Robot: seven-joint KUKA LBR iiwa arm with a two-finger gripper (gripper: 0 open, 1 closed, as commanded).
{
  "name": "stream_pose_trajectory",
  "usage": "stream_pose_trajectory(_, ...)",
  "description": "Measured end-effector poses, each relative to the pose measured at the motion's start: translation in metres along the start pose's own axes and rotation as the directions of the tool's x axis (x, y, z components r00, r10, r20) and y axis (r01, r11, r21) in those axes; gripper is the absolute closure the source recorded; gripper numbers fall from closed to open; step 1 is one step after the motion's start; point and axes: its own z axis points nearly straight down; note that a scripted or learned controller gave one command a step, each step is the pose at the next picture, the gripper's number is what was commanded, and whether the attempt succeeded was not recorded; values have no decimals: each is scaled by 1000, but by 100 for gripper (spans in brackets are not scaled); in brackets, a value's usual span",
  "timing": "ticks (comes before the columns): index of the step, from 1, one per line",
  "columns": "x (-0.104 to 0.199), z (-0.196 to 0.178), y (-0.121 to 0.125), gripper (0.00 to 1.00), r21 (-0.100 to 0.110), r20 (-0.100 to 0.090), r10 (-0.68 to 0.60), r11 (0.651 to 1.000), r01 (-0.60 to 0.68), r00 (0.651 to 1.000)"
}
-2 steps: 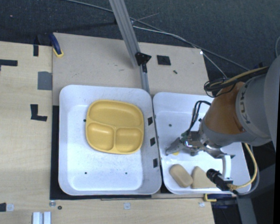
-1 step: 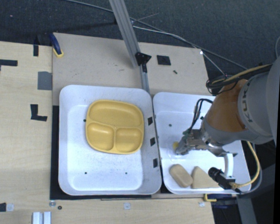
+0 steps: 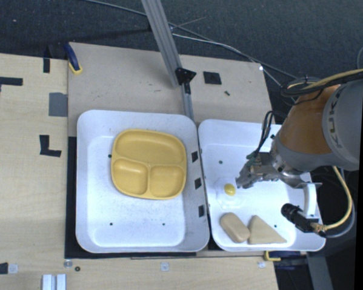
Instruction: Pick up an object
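Observation:
In the right bin (image 3: 221, 137) lie a small yellow ball (image 3: 229, 189), a tan oblong piece (image 3: 233, 227) and a tan wedge (image 3: 264, 231) near the front wall. My gripper (image 3: 245, 178) hangs low over this bin, just right of and slightly above the yellow ball, close to it. Nothing shows between its tips. The grey arm with its orange band (image 3: 307, 127) comes in from the right.
The left bin (image 3: 92, 221) holds a yellow three-compartment plate (image 3: 149, 164). A metal pole (image 3: 166, 37) slants down to the divider between the bins. Black cables (image 3: 299, 217) loop over the right bin's right wall.

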Motion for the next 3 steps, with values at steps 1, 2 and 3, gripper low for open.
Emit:
stream_pose_trajectory(1,1,-60,9,100,-2,1,0,1000,0,1000)
stream_pose_trajectory(2,1,-109,10,100,-1,0,0,1000,0,1000)
stream_pose_trajectory(3,53,-97,18,100,5,-1,-4,1000,4,1000)
